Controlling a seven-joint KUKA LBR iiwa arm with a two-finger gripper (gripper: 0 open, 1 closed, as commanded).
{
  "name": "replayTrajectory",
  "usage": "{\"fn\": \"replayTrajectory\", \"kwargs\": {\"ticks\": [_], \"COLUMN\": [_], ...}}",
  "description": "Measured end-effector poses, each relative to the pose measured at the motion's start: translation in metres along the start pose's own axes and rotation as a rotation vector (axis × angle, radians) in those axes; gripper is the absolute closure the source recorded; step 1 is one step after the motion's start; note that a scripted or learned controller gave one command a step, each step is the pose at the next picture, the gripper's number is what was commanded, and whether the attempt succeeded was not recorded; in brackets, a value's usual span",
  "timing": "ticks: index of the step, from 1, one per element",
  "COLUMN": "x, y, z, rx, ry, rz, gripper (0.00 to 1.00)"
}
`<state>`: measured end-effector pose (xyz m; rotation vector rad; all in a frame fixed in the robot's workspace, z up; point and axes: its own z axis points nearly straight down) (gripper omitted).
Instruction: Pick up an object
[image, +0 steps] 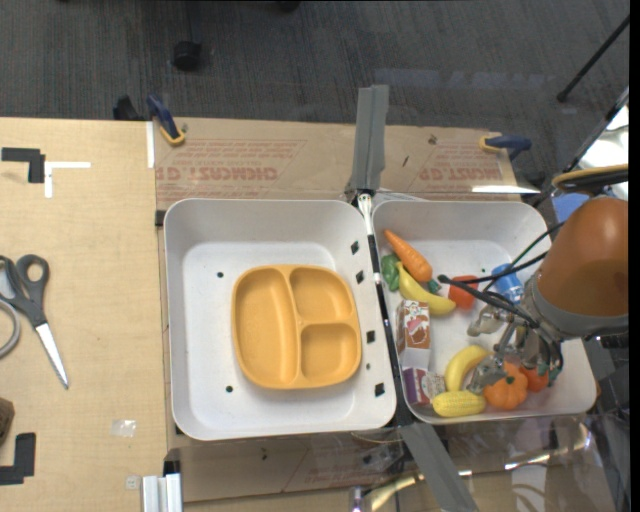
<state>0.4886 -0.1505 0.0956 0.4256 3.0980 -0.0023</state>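
Fingers of the metal gripper (505, 360), grip state unclear, hang over glossy plastic toy food: an orange pumpkin (505, 391) beside curved bananas (462, 366) in the right white bin (470, 212).

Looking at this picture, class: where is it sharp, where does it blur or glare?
Camera view: the yellow tray and scissors are crisp; the orange band looms soft-edged near the lens; the claw is murky among the toy food; the bin rim looks bright, without harsh glare.
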Motion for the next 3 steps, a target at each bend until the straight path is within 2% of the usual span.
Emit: {"fn": "replayTrajectory", "kwargs": {"ticks": [1,2,3], "x": [-0.137,-0.107,-0.108], "y": [0.040,0.077,0.077], "z": [0.009,0.005,-0.005], "rx": [0.012,0.004,0.004], "ry": [0.058,0.012,0.008], "rz": [0.228,0.296,0.293], "gripper": [0.00,0.00,1.00]}}
